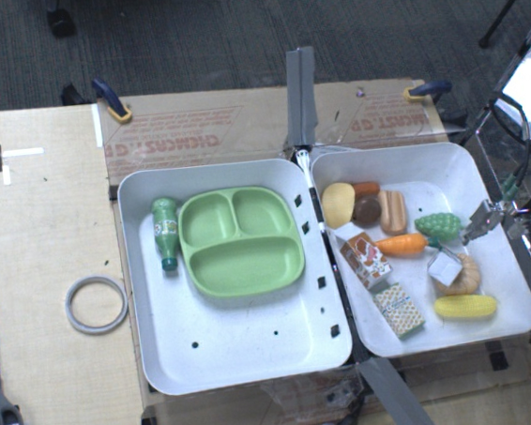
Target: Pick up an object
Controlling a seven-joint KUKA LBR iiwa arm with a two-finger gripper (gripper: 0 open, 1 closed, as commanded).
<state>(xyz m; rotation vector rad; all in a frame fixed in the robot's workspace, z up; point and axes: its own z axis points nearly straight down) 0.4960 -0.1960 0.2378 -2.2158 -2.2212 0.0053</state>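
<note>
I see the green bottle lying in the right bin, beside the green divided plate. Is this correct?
Not quite. The green bottle does lie beside the green divided plate, but both are in the left bin, not the right one. The camera view shows this; the right bin holds the toy food.

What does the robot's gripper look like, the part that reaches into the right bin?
Only a small part of the arm shows at the right edge. The gripper is a slim, pale grey metal piece with a shiny look, and darker grey and black parts and thin cables lie behind it. Its jaws are too small to describe.
</note>
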